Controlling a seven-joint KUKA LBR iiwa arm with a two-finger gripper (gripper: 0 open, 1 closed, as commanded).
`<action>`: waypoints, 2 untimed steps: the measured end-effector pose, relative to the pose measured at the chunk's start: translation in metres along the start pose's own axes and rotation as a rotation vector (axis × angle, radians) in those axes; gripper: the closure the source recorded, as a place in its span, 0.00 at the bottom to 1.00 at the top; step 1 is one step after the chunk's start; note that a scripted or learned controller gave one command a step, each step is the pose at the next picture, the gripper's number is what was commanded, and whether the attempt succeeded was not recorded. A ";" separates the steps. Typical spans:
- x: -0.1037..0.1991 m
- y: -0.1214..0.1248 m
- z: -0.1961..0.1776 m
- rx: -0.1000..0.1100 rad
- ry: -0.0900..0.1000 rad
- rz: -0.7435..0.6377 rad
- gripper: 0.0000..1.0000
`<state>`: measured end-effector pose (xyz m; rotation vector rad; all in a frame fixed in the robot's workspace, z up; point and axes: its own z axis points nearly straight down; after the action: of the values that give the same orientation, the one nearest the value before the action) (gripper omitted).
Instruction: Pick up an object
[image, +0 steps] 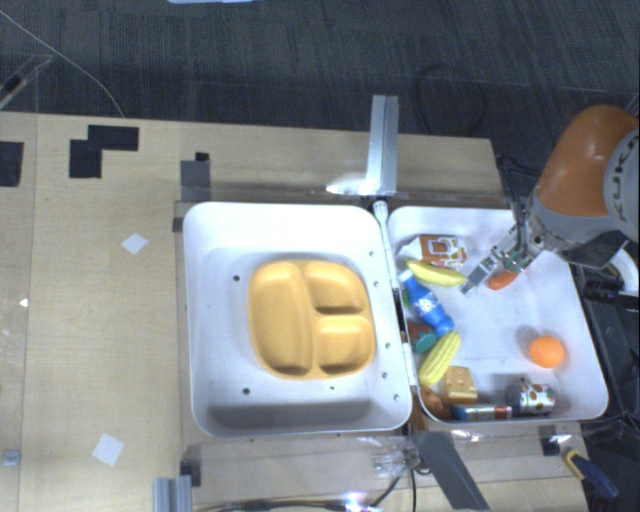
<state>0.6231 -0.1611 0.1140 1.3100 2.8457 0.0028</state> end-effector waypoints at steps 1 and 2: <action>0.000 0.000 0.001 0.000 0.001 0.000 0.00; -0.046 0.015 0.024 0.005 0.012 0.000 0.00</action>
<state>0.6647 -0.1861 0.0906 1.3157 2.8576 0.0029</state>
